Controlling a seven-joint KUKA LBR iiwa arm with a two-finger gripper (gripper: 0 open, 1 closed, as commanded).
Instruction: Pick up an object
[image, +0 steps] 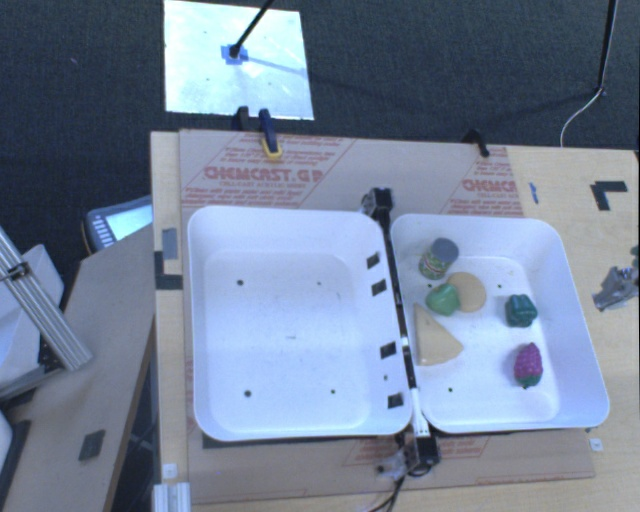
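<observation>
The right bin (570, 300) holds several small toys. A grey-topped striped cylinder (438, 258) stands near its back left. Beside it lie a green round piece (442, 298) touching a tan disc (468, 292), and a tan wedge (436, 338) by the left wall. A dark green pepper-like piece (520, 310) and a purple grape cluster (528, 364) sit toward the right. My gripper (617, 287) shows as a small grey shape at the frame's right edge, outside the bin's right wall and apart from every toy.
The left bin (200, 300) sits beside the right one, joined by a black hinged divider (392, 300). Both rest on a cardboard sheet (300, 170) on the wooden bench. A metal plate (238, 60) lies behind, and a lower table (100, 340) stands at the left.
</observation>
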